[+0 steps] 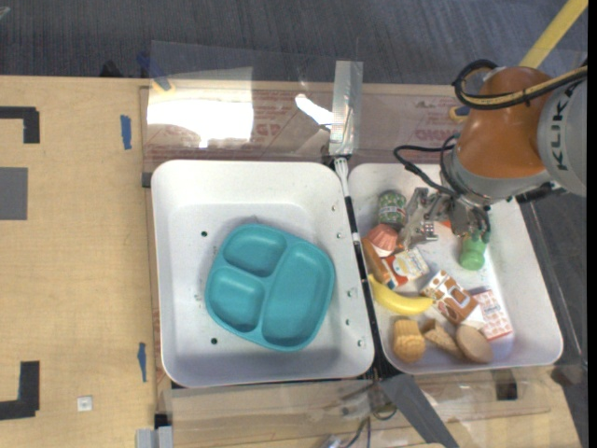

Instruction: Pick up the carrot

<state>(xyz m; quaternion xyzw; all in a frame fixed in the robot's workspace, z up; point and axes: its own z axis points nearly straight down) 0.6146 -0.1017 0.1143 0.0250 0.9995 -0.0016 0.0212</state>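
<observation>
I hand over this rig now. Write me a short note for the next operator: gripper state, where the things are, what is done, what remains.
Gripper: low over the upper part of the right bin, above the pile of toy food. I cannot tell whether it is open or shut, and nothing is seen held.
Things: the right bin holds a banana, a green bottle, a small can, cartons and bread-like pieces. I cannot pick out the carrot with certainty in this pile.
The left bin holds a teal divided plate.
Done: the arm has reached the right bin.
Left: find the carrot, grasp it, lift it.
</observation>
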